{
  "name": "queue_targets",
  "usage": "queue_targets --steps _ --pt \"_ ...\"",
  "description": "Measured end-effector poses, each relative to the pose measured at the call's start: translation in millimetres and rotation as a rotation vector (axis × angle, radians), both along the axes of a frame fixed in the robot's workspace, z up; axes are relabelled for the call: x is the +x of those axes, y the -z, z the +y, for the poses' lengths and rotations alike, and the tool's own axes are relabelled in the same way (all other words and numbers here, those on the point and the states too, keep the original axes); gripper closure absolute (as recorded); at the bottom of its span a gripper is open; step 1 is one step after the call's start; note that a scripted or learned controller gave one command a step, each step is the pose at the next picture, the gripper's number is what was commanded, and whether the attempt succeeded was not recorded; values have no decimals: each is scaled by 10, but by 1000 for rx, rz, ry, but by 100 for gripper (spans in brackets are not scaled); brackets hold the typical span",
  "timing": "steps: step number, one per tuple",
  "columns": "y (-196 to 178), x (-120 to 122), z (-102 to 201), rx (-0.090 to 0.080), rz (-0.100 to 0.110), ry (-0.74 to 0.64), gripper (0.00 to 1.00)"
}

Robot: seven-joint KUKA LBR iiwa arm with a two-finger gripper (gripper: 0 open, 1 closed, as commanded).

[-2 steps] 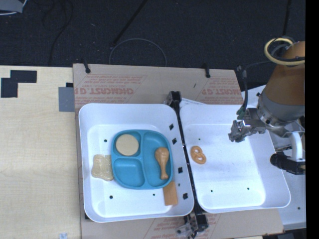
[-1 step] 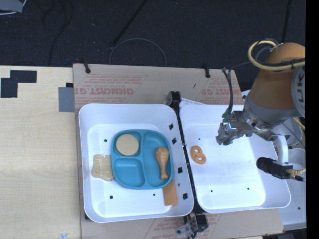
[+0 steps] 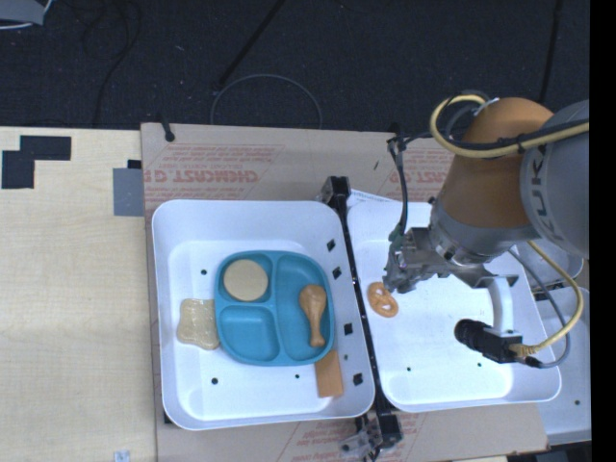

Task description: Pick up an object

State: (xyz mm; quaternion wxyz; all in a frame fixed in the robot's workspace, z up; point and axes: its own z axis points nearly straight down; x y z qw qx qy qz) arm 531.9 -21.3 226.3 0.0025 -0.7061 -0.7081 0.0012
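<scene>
On wood bench [image 3: 67, 287], 2 white bins [image 3: 183, 229], dark floor [image 3: 289, 37] behind.

Glossy blue plastic tray [image 3: 252, 340]

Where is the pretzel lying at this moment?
The pretzel lies in the right bin, near its left wall, just below and left of the gripper, across the divide from the blue tray.
</scene>
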Motion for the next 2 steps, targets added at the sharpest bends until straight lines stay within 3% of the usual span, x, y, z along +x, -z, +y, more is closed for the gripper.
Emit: queue_targets --steps 2 --pt "-82 -391 944 0 -1 -2 100"
